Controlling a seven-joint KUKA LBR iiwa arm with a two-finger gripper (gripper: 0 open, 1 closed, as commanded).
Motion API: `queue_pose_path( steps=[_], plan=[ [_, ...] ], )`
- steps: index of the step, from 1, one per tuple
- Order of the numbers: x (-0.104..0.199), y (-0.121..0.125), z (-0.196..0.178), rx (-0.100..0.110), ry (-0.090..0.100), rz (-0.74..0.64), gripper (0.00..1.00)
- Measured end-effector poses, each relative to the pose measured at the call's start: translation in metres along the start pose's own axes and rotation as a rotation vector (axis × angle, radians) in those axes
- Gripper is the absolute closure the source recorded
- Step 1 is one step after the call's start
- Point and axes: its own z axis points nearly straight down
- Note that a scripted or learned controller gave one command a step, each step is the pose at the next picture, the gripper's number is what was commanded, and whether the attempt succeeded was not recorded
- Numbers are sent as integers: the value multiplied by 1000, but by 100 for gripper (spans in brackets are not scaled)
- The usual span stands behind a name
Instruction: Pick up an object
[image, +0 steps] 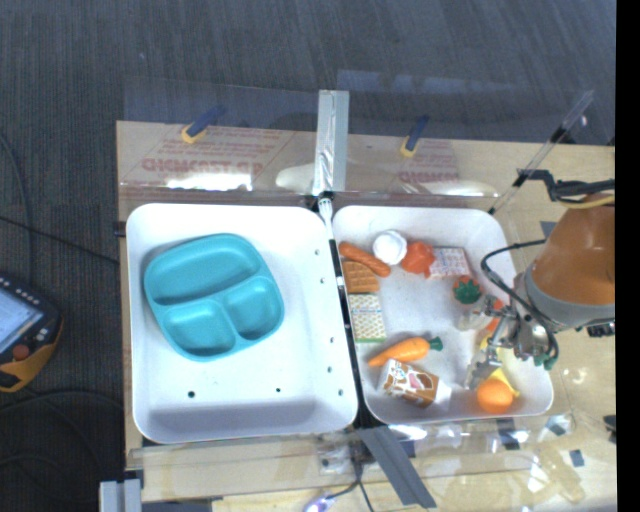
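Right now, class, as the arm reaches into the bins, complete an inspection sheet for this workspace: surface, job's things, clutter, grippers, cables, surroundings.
Surface: left bin and right bin, side by side.
Job's things: carrot, orange fruit, small carton, white cap, in the right bin.
Clutter: blue divided tray in the left bin.
Grippers: gripper low over the right bin's right side.
Cables: black cable by the arm.
Surroundings: handheld pendant on dark floor.

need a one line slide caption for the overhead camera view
KUKA arm's gripper low in the right bin beside an orange fruit; blue divided plate in the left bin.
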Motion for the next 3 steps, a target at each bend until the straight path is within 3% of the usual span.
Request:
queue_pose_path(
  steps=[1,2,3],
  plan=[
    [-34,7,1,6,3,-183,0],
    [-50,60,1,3,-2,-180,0],
    [30,34,0,4,1,-170,0]
  ],
)
